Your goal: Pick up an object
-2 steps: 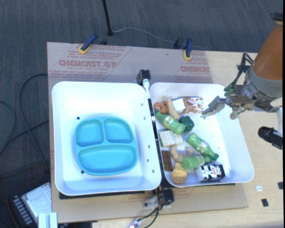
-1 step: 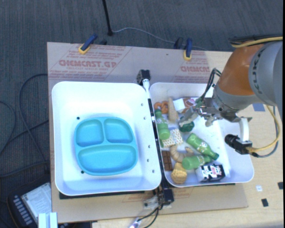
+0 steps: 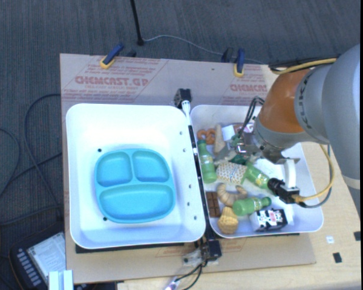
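The bench (image 3: 109, 77) is a brown cardboard-covered board with red print on it, held at the far edge by a blue-and-yellow clamp (image 3: 112, 55) on the left and another clamp (image 3: 238, 62) near the middle. The arm (image 3: 314, 101) comes in from the right, grey with its orange band, and leans over the right bin.

The left bin (image 3: 85, 162) takes up most of the board and has a blue tray (image 3: 134, 184) lying flat in it, with three sections — two small ones at the far side, one long one at the near side.

The right bin (image 3: 311, 219) is the messy one, packed with small stuff all touching or piled up. A green bottle (image 3: 206, 163) lies along its left wall, another green bottle (image 3: 249, 205) lies across the near part, and a third bottle (image 3: 258, 176) is angled in the middle. There's a white mesh item (image 3: 231, 173) between them, a brown bar (image 3: 212, 204) by the left wall, a tan lump (image 3: 228, 222) at the near corner, and a black-and-white box (image 3: 271, 218) just beside it.

The gripper (image 3: 242, 142) is down in the far half of the right bin, right in the clutter — whether it's released or clenched on anything, I can't tell, since the wrist blocks it.
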Robot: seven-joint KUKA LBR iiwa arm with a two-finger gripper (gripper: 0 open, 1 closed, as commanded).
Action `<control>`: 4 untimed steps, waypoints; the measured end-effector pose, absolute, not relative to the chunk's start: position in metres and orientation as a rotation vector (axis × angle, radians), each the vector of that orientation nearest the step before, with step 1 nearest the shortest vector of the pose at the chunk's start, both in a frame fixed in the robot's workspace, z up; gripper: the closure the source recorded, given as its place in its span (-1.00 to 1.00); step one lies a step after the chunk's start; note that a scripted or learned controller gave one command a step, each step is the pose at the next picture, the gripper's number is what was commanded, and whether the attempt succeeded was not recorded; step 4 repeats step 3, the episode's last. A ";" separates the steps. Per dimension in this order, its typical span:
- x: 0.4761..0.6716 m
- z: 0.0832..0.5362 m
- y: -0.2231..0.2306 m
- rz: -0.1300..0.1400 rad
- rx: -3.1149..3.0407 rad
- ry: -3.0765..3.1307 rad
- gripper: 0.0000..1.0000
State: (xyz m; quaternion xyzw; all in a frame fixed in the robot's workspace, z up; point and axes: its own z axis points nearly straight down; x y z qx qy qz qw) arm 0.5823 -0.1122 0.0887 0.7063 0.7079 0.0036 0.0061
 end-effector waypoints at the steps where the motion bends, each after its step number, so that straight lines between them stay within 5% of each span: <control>1: 0.611 0.088 -0.147 0.006 2.216 2.219 -1.00; 2: 0.612 0.099 -0.147 0.009 2.213 2.217 1.00; 3: 0.612 0.209 -0.064 0.002 2.218 2.223 1.00; 4: 0.612 0.209 -0.064 0.002 2.218 2.223 1.00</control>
